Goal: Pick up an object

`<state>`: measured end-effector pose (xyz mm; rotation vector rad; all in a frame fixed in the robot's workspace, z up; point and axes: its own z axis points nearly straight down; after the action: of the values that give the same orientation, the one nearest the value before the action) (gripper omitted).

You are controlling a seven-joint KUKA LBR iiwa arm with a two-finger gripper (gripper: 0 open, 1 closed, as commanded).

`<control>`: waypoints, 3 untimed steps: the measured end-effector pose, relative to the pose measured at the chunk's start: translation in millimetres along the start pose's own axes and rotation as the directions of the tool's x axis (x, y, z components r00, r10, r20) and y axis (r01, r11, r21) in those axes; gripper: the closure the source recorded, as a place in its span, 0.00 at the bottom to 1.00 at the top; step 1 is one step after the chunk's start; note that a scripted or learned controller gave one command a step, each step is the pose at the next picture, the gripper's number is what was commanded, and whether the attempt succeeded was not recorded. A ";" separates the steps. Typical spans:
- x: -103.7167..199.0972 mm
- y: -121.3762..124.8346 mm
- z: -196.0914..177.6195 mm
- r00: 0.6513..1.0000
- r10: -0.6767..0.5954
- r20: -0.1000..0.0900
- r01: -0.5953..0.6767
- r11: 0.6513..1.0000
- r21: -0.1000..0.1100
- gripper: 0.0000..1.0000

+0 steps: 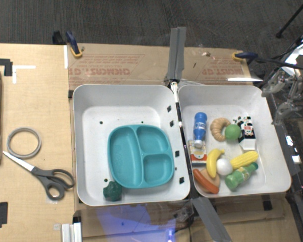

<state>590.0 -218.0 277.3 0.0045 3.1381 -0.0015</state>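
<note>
Arm (288,92) sits at far right edge, barely in shot, pulled back off to the side. Metallic parts visible, blurred; wrist pose and gripper state unclear.

We are looking down at a slant from one fixed overhead camera, taking in both shallow white plastic bins (81,135) side by side, the tan wooden bench (35,95) spreading leftward, dark floor running along the top

In the right bin (272,135) we see a blue bottle (200,126), a banana (212,161), corn (244,159), a green ball (233,131) and a white egg (223,166), clustered together.
</note>
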 end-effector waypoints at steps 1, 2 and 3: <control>15.9 -2.9 146.1 0.990 0.142 0.001 -0.142 0.990 0.000 0.00; -48.7 60.3 184.5 1.000 -0.015 0.002 0.015 1.000 -0.001 0.00; -35.0 103.7 184.0 0.991 -0.131 0.001 0.131 0.991 -0.001 0.00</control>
<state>626.0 -114.6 93.3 -0.2012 3.1312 -0.0008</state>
